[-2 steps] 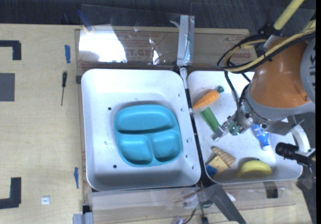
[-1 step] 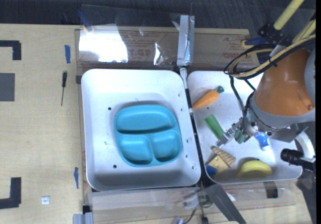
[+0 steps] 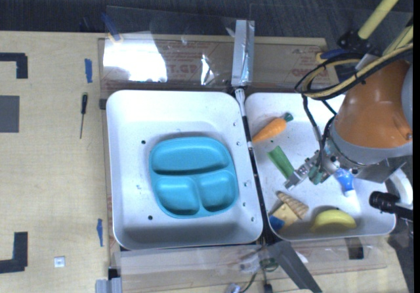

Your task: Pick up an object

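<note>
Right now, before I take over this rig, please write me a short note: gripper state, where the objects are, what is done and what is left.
Gripper: low in the right bin, beside the green stick; nothing visibly held, finger state unclear.
Right bin: carrot at the top, green stick in the middle, wooden block and banana near the front edge, a small blue object under the wrist.
Left bin: holds the blue divided tray.
Done: arm has reached into the right bin.
Left: grasp one object and lift it.
</note>
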Action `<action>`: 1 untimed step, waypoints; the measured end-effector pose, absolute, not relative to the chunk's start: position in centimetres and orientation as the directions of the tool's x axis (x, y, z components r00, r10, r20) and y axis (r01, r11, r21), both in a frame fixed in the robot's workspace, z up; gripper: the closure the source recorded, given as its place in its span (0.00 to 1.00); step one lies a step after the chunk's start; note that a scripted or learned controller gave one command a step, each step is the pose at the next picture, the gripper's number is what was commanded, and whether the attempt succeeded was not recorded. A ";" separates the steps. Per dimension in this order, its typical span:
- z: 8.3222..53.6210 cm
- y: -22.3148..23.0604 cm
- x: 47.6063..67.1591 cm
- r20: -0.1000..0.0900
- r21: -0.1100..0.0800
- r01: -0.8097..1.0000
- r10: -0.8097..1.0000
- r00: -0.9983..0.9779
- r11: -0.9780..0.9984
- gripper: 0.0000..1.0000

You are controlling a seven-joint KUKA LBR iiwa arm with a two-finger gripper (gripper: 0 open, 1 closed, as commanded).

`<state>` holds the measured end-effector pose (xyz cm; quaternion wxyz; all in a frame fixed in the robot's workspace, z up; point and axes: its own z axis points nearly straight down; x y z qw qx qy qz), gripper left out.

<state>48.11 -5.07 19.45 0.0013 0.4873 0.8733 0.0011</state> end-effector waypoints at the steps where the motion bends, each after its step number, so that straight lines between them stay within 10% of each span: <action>1: 18.4 -5.8 48.0 0.001 0.001 0.399 0.399 -0.917 0.917 1.00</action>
